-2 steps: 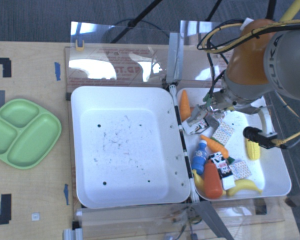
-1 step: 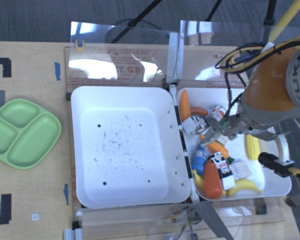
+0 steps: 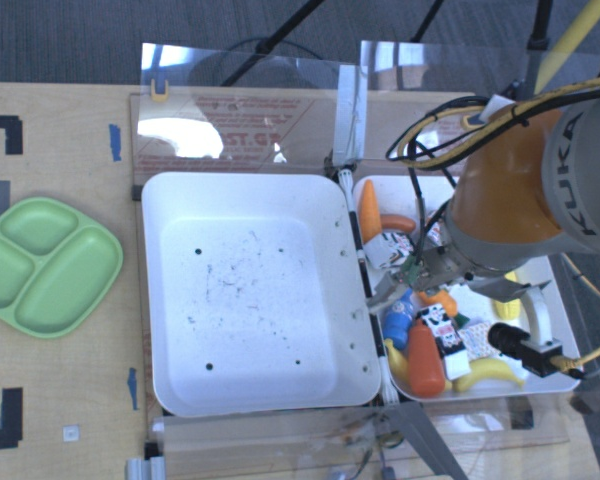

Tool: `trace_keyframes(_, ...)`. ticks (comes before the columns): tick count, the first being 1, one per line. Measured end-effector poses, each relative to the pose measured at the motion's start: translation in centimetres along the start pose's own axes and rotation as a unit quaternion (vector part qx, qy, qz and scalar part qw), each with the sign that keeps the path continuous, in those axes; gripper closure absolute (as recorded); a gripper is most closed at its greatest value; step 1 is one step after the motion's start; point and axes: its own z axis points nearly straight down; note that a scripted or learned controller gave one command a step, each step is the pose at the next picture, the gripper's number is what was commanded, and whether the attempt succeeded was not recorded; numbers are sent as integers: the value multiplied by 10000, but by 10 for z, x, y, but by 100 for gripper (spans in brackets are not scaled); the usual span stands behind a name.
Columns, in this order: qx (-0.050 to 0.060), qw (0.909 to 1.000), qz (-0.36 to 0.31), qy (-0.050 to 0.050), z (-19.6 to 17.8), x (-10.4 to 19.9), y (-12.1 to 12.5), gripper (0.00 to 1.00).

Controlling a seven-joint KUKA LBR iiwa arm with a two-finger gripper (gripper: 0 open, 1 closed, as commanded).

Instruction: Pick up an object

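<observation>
While the left bin lies bare at nine o'clock, I see toys crowded under the gripper in the right bin; whether it has closed I cannot tell, and crowding risks a glancing miss.

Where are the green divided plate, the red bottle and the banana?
Green divided plate [image 3: 48,265]: camera view, on the ridge between its compartments.
Red bottle [image 3: 425,356]: camera view, middle of its body, in the right bin.
Banana [image 3: 493,372]: camera view, middle of its curve, near the right bin's front wall.
</observation>
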Motion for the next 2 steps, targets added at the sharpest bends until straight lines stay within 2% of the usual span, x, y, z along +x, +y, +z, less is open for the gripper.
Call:
trace_keyframes(1, -1, 10000, 15, -3, -9, -2, 1, 100)
trace_keyframes(2, -22, 9993, 374, -17, 19, -82, 18, 100)
